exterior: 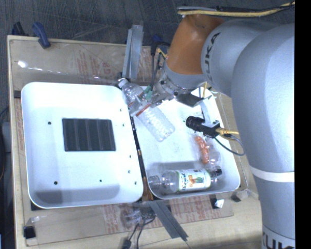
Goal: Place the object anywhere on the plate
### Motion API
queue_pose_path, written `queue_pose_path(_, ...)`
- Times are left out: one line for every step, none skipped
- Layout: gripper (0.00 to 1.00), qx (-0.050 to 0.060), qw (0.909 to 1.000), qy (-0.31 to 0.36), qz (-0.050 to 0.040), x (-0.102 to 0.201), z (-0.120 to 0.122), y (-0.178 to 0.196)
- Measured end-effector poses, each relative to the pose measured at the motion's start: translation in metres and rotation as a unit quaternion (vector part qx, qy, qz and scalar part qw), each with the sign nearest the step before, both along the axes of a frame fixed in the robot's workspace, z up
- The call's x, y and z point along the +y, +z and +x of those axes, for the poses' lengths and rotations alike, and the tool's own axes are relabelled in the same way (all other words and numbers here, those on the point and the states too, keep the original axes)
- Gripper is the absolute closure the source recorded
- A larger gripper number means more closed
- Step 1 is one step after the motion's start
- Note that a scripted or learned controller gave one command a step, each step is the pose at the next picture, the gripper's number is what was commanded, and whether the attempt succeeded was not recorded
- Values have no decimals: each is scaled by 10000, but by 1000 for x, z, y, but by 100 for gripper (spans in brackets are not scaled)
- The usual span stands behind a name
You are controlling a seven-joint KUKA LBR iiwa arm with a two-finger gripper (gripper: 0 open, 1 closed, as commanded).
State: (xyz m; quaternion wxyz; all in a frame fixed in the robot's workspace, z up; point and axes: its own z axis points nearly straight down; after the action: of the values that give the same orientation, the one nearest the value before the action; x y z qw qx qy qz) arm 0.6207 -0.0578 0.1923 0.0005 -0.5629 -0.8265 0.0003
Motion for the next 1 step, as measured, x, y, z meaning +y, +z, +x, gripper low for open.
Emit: queue_pose_path(100,13,9995,331,0,95,-93,-1)
